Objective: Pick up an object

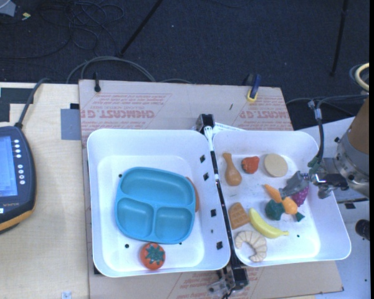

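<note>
My gripper [297, 184] reaches into the right bin [327, 242] from the right, low over its right-middle part. Right beneath and beside it lie a purple toy [302, 196], an orange piece [289, 205] and a carrot [272, 191]. A dark green toy [274, 210] sits just left of the orange piece. Farther off in the same bin are a yellow banana [267, 224], a croissant-like piece [252, 245], a brown waffle piece [239, 215], a drumstick [232, 169], a red piece [250, 164] and a round tan disc [275, 164].
The left bin [103, 167] holds a blue divided plate [156, 204] and a tomato [153, 255] near its front wall. A ridge [213, 185] divides the two bins. A teach pendant [6, 173] lies on the bench at far left.
</note>
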Robot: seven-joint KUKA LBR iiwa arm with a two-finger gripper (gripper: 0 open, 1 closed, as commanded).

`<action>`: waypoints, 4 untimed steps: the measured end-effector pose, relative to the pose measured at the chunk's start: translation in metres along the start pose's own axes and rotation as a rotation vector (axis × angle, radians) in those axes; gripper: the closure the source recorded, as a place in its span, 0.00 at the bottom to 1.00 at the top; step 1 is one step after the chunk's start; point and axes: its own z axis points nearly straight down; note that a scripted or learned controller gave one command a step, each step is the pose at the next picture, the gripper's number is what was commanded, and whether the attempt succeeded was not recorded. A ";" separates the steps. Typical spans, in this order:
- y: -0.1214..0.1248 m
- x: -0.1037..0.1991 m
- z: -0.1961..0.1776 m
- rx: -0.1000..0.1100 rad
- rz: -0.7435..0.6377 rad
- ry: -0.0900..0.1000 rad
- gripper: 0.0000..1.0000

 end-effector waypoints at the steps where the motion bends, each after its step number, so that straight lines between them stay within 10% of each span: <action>1: 0.015 -0.003 0.147 0.012 -0.001 0.003 0.00; 2: 0.031 -0.039 0.190 -0.003 0.000 -0.001 0.00; 3: 0.030 -0.042 0.177 -0.002 0.009 -0.001 1.00; 4: 0.059 -0.086 0.187 -0.004 0.000 -0.002 1.00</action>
